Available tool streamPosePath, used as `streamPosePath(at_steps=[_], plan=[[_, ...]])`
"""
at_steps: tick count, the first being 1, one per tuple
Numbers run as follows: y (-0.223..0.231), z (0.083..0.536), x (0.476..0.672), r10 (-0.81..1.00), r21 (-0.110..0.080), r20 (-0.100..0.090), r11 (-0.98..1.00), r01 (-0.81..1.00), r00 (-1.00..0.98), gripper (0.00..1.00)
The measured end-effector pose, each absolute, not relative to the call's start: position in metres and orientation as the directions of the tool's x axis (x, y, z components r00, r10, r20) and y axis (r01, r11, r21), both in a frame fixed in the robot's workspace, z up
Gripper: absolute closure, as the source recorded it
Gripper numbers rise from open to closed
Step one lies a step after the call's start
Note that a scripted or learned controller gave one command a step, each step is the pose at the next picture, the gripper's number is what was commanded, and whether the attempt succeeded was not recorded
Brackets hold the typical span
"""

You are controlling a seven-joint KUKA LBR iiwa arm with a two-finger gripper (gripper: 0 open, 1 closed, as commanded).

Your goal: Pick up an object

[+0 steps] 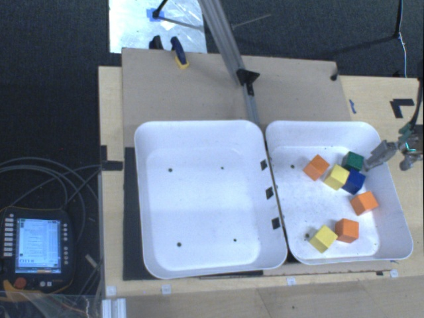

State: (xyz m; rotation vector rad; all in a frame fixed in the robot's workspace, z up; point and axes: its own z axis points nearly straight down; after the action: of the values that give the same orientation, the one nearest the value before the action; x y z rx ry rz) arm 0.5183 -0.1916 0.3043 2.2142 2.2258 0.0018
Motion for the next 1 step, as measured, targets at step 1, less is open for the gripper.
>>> streamPosePath(at_steps=[1], plan=[[-0.1916, 0.3044, 0.5184, 1.000, 0.003, -0.001, 0.004, 1.000, -0.004, 0.00]])
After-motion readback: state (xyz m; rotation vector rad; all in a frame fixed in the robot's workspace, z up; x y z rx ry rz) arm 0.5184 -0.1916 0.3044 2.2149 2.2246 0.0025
